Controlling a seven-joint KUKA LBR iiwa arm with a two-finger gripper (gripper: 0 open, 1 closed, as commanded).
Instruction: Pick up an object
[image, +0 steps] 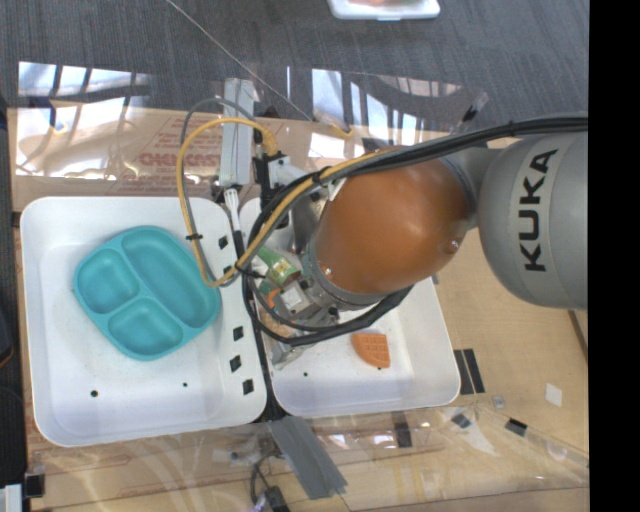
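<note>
Arm (400, 240) hangs low over right bin (430, 385), wrist hiding the gripper; cannot tell its state. Orange waffle (372, 349) lies near right bin's front edge. Teal divided plate (145, 290) sits mid left bin (60, 400).

"KUKA" in black capitals, running vertically on grey arm (530, 215). Red print on plastic sheet (180, 155) behind bins, too blurred to read.

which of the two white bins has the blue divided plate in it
The left bin: it holds the blue plate. The right bin holds an orange waffle-like piece.
</note>
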